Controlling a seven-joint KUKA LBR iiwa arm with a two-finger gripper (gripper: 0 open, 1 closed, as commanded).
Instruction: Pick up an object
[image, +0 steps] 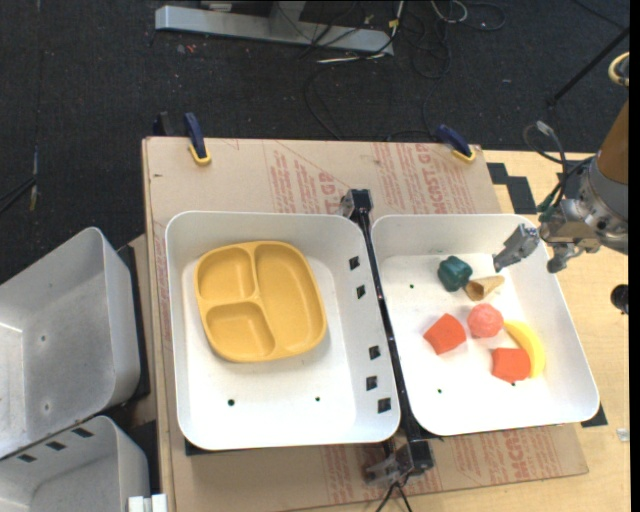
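Clearly, banana (529, 345) runs upper-left to lower-right.

place: robotics lab | signs — cardboard-topped bench (300, 165) with clamps (196, 137) — loose cables (340, 85) on dark floor

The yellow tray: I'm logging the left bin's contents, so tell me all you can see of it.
The yellow tray looks like smooth moulded plastic, a rounded rectangle with three compartments: two smaller ones, upper left and lower left, and one long one down the right. All three hold nothing. It lies flat, right side up, slightly turned, on the floor of the left bin, toward its left half. Only the bin touches it.
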